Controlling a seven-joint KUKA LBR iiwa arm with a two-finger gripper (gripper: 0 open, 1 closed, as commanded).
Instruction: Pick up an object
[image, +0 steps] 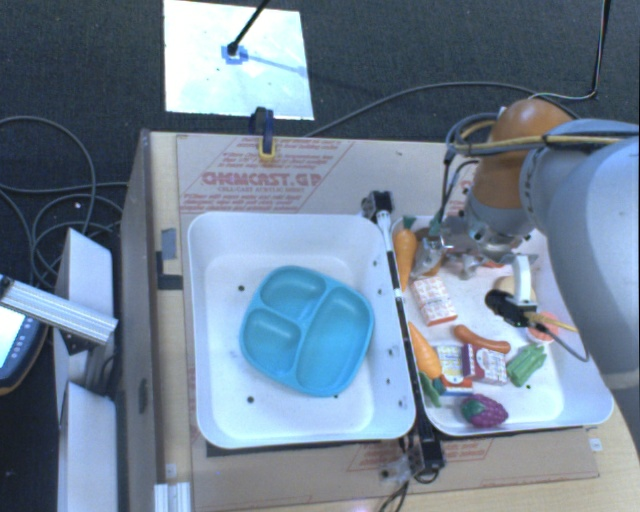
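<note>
My gripper (452, 262) hangs low over the far part of the right bin (590, 400), under the grey arm with its orange band. An orange carrot (404, 250) lies just left of it by the bin wall. A white and red waffle-pattern box (434, 300) sits just in front of it. Nothing shows between the gripper's tips. Nearer the front lie a red sausage (482, 338), a second carrot (424, 350), a printed packet (470, 365), a green vegetable (527, 363) and a purple fruit (484, 410).
The left bin (220, 250) holds a blue divided plate (307, 329). A black hinge strip (395, 300) runs between the two bins. The arm covers the right bin's far right corner.
</note>
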